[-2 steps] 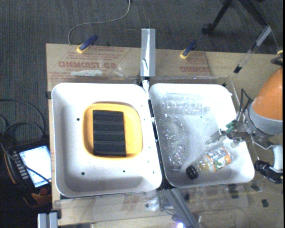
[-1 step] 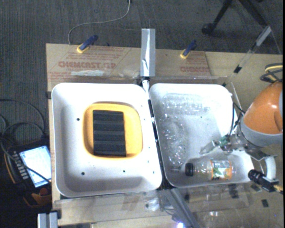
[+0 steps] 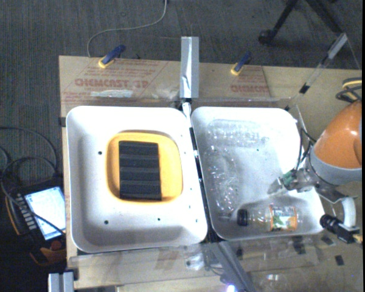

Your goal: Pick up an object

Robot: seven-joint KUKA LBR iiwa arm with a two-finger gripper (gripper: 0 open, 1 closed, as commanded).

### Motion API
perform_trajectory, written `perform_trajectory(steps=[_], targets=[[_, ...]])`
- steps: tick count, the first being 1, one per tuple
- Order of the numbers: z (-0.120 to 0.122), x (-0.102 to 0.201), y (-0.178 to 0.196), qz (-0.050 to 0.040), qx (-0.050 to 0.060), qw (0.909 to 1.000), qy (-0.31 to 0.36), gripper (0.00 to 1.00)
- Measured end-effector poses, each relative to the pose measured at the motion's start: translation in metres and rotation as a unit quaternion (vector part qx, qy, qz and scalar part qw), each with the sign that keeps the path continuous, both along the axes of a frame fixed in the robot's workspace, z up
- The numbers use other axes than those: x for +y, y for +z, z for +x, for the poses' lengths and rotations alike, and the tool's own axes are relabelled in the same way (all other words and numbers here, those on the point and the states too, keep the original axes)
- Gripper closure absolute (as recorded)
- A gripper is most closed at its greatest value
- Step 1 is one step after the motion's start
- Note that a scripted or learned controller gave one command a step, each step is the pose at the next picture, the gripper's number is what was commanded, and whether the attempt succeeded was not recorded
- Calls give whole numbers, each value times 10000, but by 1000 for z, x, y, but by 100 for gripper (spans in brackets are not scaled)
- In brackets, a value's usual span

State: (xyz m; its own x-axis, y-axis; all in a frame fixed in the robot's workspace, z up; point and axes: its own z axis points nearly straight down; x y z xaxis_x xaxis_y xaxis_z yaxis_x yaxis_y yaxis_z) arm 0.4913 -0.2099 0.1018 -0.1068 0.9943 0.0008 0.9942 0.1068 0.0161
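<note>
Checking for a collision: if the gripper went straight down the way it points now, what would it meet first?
Probably the right bin's bare floor just above the lying bottle; the gripper hangs there, though depth is unclear.

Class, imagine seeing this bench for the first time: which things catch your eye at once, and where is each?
First, the yellow tray with a black ribbed insert, in the middle of the left bin. Next, the arm's orange band at the right edge, above the right bin. A small bottle with a dark cap lies on its side near that bin's front wall.

Clear glossy plastic bottle (image 3: 269,217) in smooth matt white bin (image 3: 255,117).
</note>
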Motion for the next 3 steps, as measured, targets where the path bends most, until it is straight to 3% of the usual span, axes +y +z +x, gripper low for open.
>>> perform_trajectory(steps=[1,2,3], targets=[[0,0,0,1,3,10000,0,0],[28,3,33,-12,83,10000,-21,0],[-8,-10,21,-17,92,9977,672,0]])
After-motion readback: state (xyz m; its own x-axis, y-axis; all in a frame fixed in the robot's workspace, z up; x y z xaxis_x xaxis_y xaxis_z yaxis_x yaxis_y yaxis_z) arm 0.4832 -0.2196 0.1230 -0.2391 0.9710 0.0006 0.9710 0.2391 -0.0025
